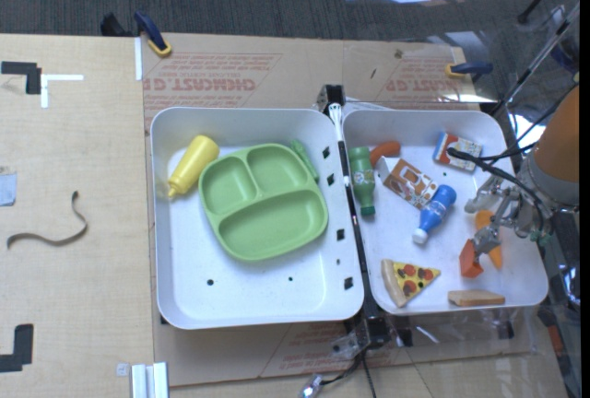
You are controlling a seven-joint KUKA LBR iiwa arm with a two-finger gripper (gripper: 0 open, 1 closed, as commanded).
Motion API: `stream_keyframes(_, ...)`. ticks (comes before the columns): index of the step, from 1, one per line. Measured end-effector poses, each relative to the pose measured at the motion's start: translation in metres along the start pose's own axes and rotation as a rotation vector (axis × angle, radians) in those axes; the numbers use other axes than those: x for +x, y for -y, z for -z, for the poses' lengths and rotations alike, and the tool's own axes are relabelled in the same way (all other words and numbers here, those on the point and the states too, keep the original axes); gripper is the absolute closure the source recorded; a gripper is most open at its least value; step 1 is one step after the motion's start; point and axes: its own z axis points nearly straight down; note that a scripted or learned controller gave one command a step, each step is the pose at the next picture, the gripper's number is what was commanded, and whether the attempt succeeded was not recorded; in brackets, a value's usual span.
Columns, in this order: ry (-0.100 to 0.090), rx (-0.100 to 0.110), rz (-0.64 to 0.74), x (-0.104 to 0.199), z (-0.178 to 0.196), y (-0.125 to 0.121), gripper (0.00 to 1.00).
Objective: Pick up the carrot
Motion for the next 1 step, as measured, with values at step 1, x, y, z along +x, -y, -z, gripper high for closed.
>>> stream_keyframes(1, 0.005, 0.000, 0.003, -0.0018, 0.0098, -0.0005, 1.00)
